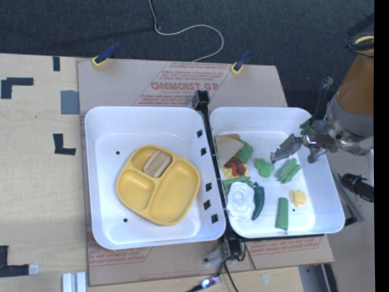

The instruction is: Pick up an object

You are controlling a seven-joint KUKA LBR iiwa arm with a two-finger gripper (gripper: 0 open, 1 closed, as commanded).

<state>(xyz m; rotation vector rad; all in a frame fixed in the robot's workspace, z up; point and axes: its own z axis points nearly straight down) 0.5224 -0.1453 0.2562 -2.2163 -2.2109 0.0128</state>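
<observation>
Your robot's hand (298, 149) hung over the right bin (316, 221), near that bin's right wall and toward its far half. Its two dark fingers (283, 150) were spread apart, with nothing between them. The grey arm with its orange band (358, 90) reached in from the right edge of the desk (36, 120).

Just below the hand lay a green pod-shaped piece (289, 170), and beside that, toward the bin's middle, a small green lump (264, 166). Nearer the front right corner of the bin sat a small yellow piece (298, 197), with an upright green stick (281, 214) just left of it. A dark green pepper shape (258, 201) lay beside a white item (240, 200) at the bin's front left. Along the left wall you had a pile of toy foods: a sandwich-like wedge (228, 143), with red, yellow and green bits below it that were too small to name.

The left bin (103, 126) held a yellow divided plate (159, 185), and a tan bread-like piece (157, 162) rested in the plate's far compartment.

Both bins stood on a cardboard sheet (176, 87), held at its far edge by two blue and yellow clamps (105, 55).
</observation>
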